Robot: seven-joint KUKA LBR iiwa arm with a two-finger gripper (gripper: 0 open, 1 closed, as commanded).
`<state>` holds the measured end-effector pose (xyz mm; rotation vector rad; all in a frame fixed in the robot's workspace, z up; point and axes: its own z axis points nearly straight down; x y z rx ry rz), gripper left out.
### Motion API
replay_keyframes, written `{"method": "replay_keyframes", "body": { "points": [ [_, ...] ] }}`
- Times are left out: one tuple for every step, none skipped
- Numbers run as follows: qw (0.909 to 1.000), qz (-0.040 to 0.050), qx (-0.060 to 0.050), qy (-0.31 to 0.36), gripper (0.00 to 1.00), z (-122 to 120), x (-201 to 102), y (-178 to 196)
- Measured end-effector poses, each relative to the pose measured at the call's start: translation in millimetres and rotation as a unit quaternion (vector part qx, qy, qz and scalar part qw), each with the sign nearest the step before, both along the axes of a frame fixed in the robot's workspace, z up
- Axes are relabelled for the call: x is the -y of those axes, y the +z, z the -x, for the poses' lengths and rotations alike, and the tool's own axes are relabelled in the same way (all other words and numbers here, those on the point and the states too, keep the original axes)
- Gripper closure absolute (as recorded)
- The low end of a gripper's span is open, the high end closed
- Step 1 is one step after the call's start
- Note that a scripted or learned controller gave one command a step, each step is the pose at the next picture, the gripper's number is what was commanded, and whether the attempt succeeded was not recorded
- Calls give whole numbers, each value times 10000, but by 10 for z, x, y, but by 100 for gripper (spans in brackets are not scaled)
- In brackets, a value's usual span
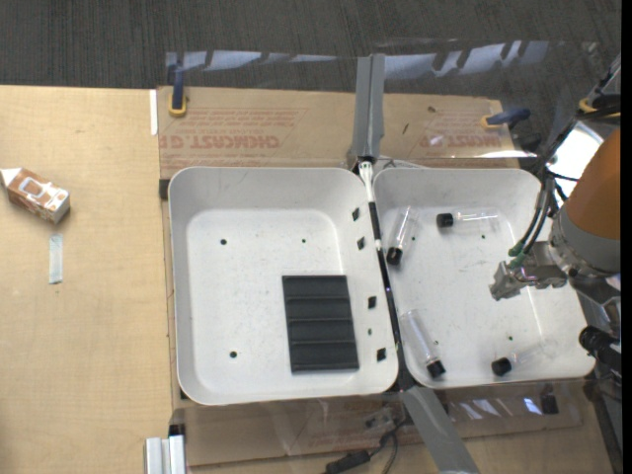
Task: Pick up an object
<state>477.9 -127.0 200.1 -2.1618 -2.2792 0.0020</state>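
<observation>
A black ribbed rectangular block [320,323] lies flat in the left bin [197,294], toward its front right. Several clear tubes with black caps lie in the right bin [464,265]: one by the left wall [400,235], one at the back [472,221], one at the front left [421,341] and one at the front right [518,357]. My gripper [507,284] hangs low over the right side of the right bin, between the back tube and the front-right tube, touching neither. Nothing shows in its grasp.
The grey arm with its orange band [597,191] comes in over the right bin's right rim. A small printed box [38,196] and a white strip [55,260] lie on the wooden bench at the left. Clamps [178,102] hold cardboard behind the bins.
</observation>
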Motion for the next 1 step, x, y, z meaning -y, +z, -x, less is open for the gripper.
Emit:
{"method": "replay_keyframes", "body": {
  "points": [
    [9997,-1,-9,251,100,3,-722,30]
  ]
}}
